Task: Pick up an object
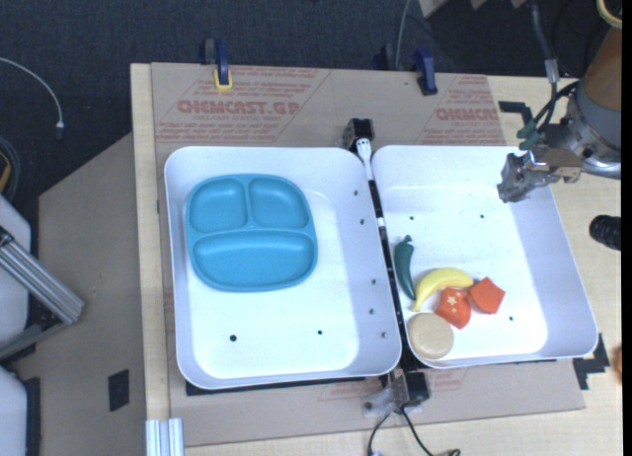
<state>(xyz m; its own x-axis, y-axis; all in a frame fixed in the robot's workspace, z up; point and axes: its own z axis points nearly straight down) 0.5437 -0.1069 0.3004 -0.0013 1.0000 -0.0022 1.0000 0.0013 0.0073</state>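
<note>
Two white bins sit side by side on the bench, and the pincer (pixel 515 184) hangs over the upper right part of the right bin (pixel 553 257), close to its far wall. Honestly can't tell if it's apart or together, it's just a small grey lump from this angle, and nothing visible is caught in it. All the grabbable stuff is bunched up well below and a bit left of the pincer, down in the near part of that same bin: a yellow banana (pixel 441 281) curving across the pile, a red strawberry-looking thing (pixel 454 307) tucked right under it, and an orange-red chunk (pixel 487 295) touching the strawberry on the side nearest the pincer's column. A round beige disc (pixel 431 336) sits lowest of the lot, just below the banana and furthest from the pincer. A dark green pepper (pixel 405 263) lies further left, along the bin's inner wall, just beside the banana's end. Way off to the pincer's left, in the other bin (pixel 286 345), there's a blue divided plate (pixel 252 232) lying flat, well apart from everything else.
</note>
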